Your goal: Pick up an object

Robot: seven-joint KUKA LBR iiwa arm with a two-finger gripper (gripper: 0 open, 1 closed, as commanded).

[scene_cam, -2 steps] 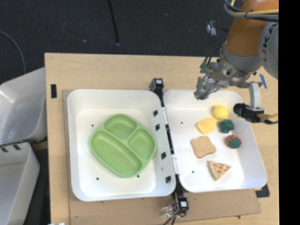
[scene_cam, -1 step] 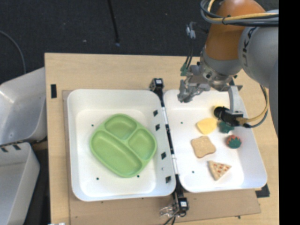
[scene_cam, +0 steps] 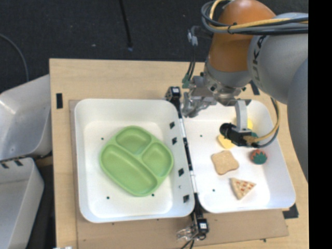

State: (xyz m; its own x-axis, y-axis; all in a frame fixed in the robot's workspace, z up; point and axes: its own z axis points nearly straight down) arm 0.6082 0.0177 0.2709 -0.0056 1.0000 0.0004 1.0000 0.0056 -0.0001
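Hanging tool (scene_cam: 193, 107) over right bin (scene_cam: 275, 184)

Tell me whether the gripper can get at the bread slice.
Probably yes: the bread slice lies flat and uncovered in the right bin, apart from its neighbours, and the gripper hangs nearby.

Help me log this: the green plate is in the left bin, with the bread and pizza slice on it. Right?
No. The camera view shows the green plate in the left bin, but the bread and pizza slice lie in the right bin, not on it.
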